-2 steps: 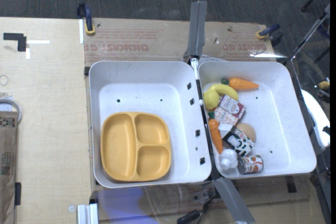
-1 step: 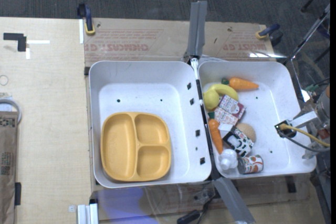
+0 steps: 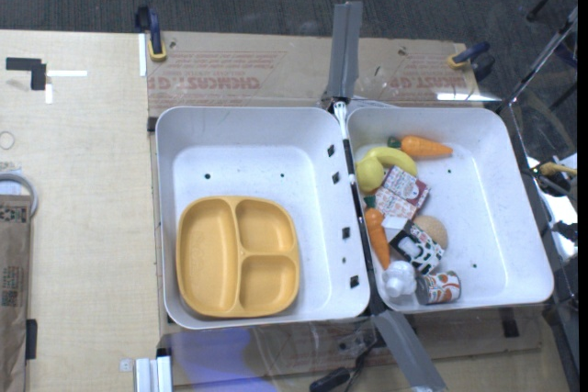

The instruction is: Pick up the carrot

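A tapered orange carrot (image 3: 425, 146) is seen in the right bin (image 3: 514, 197); a compartmented yellow plate (image 3: 239, 255) in the left bin (image 3: 175, 197).

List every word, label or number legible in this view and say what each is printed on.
"CHEMCAS...": red lettering, upside down, on the cardboard sheet behind the bins; the repeat toward the right is blurred.
Small carton in the right bin: red print, too small to read.
Can: label too blurred.
Black-and-white packet: unreadable.
Brown paper bag at left: print unreadable.
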{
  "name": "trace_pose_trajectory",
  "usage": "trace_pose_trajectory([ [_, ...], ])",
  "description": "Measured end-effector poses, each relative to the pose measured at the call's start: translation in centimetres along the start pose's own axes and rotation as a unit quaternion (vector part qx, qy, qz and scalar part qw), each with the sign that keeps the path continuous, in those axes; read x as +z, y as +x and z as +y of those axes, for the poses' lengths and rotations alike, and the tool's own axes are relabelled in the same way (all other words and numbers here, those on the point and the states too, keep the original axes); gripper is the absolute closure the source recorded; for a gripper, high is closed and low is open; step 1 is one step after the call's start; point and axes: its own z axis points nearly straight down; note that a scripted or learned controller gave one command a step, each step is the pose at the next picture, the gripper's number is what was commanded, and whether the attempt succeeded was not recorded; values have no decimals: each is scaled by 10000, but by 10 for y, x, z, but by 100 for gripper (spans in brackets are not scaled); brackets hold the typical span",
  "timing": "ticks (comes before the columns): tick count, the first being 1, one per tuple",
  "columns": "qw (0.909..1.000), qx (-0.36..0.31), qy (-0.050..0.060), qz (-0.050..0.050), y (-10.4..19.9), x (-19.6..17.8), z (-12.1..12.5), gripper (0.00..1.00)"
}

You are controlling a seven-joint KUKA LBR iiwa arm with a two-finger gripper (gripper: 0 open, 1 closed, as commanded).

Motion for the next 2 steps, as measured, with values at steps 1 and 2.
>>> trace_pose_trajectory([
  [1,10000,-6,-4,-10,0,-166,0,0],
  [2,10000,13,-1,-4,0,-43,0,0],
])
